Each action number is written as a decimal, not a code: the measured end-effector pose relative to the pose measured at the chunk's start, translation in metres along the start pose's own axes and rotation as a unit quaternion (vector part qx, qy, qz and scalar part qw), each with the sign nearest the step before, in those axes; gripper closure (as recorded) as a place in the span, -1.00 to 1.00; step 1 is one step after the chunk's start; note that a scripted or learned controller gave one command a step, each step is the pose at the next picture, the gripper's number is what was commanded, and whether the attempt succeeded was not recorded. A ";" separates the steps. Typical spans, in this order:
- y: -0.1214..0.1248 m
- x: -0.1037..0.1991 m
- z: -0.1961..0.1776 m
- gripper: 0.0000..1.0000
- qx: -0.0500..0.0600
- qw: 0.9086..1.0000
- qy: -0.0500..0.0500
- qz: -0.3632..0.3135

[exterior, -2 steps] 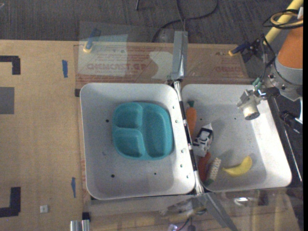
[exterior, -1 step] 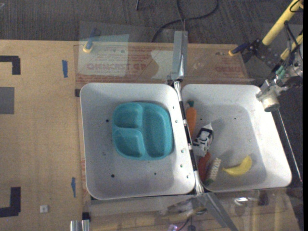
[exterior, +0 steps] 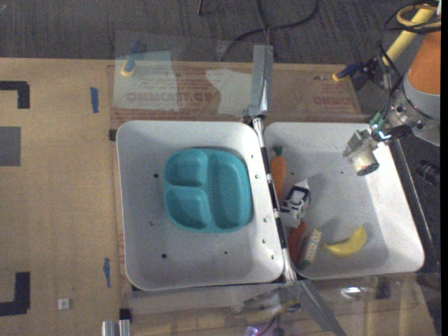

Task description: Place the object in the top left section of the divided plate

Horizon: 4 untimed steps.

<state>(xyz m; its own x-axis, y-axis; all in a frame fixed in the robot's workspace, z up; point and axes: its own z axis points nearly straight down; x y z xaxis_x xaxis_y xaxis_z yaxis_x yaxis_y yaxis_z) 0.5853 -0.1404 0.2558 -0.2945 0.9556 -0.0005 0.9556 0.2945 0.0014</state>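
A banana (exterior: 348,242) lies near the right bin's (exterior: 399,187) front edge, with a carrot (exterior: 278,173) and small items along the divider. The gripper (exterior: 363,156) hovers over bare floor near that bin's back right; its jaw state cannot be told. The plate (exterior: 208,190) sits mid-left bin (exterior: 140,208), margins open all round.

dark carpet floor (exterior: 84,12), cardboard-topped bench (exterior: 56,187)
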 end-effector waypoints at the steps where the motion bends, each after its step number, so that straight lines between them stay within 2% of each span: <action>1: 0.008 0.009 0.021 1.00 0.001 0.995 0.000 0.104; 2: 0.068 0.037 0.071 1.00 0.000 0.994 0.000 0.112; 3: 0.093 0.139 0.057 1.00 0.000 0.995 0.001 0.097; 4: 0.098 0.228 0.087 1.00 0.001 0.998 0.001 0.063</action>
<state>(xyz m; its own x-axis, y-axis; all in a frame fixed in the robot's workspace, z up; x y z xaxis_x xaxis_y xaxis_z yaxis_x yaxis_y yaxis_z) 0.6117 0.1061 0.1687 -0.1711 0.9853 0.0006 0.9853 0.1711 -0.0006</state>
